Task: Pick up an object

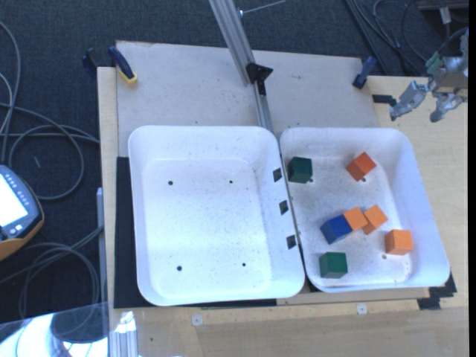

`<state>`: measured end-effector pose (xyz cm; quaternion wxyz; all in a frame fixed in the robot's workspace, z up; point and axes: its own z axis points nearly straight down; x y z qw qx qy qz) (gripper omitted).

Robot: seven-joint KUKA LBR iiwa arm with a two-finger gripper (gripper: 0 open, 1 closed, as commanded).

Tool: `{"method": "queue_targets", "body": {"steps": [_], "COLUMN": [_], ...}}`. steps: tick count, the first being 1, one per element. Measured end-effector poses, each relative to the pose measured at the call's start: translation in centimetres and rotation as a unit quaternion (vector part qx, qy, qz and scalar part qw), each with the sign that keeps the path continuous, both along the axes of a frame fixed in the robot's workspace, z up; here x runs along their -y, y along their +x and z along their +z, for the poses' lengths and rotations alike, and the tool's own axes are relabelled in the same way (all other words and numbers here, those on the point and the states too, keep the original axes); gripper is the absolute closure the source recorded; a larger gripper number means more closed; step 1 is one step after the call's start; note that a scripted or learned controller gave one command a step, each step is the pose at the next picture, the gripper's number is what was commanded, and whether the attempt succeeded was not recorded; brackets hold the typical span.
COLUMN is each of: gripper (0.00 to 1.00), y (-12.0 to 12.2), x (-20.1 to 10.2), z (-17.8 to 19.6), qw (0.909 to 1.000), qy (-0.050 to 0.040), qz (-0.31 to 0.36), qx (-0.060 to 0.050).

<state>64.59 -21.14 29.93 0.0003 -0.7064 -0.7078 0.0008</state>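
Seven small blocks lie in the right bin: an orange cube and a dark green cube near the far side, a blue block touching two orange blocks, another orange cube, and a green cube nearest. The gripper hangs over the worktop beyond the bin's far right corner, jaws apart, holding nothing. The left bin adjoins.

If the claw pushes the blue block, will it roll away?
Probably not: the blue block looks flat-sided, so it should slide. It touches an orange block, so that one would likely get shoved too. It looks stiff, not squishy.
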Motion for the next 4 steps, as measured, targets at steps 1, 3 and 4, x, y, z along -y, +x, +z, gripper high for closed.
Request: {"method": "queue_targets", "body": {"steps": [1, 3, 4], "gripper": [0.00, 0.00, 0.00], "y": [-4.6, -8.8, -13.0], "x": [-2.3, -1.3, -6.1], "z": [-11.4, -20.0, -20.0], "qw": [1.0000, 1.0000, 1.0000], "qy": [0.0024, 0.0010, 0.0023], "qz": [-0.001, -0.002, 0.000], "qx": [-0.005, -0.002, -0.001]}}
